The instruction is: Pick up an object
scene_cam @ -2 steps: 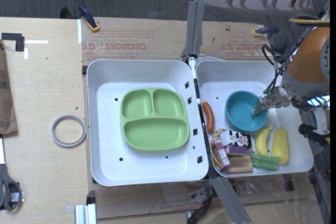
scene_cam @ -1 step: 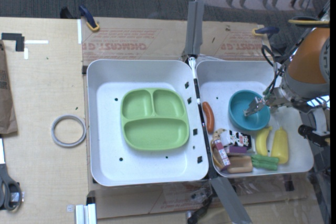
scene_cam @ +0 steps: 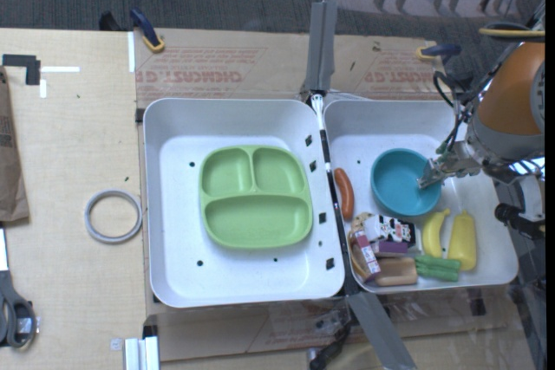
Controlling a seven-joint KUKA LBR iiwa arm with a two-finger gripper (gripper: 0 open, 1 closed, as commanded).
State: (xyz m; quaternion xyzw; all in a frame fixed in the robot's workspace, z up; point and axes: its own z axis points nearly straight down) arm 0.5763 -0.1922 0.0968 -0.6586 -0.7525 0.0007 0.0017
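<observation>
The surface [scene_cam: 78,143] is pale wood-grain board, flat and matt, with a printed cardboard sheet under two shallow white bins of smooth, glossy moulded plastic with rounded corners. The left bin [scene_cam: 165,212] holds a light-green tray [scene_cam: 256,197], a rounded rectangle split into three compartments. The right bin [scene_cam: 499,260] holds the likely targets: a round teal bowl [scene_cam: 401,183] with a smooth thin rim, a yellow banana [scene_cam: 433,233] and a blunt yellow block [scene_cam: 463,240] just beside it, a green stick [scene_cam: 438,268], a brown block [scene_cam: 397,273], a printed packet [scene_cam: 386,230] and a slim orange-red sausage [scene_cam: 345,191] near the dividing wall. The arm [scene_cam: 516,95], grey with an orange band, reaches in from the right; its gripper [scene_cam: 431,178] sits at the bowl's right rim, and whether the jaws are apart or together cannot be told at this scale. Nothing is visibly held. Probable failures: the jaws may slide off the slick, curved rim, or tip the light bowl instead of lifting it; a tipped bowl may knock the banana just below it. The small items lie packed and touching, so a grasp there may catch two at once or none. A grey ring [scene_cam: 114,215] lies on the surface, well apart.
</observation>
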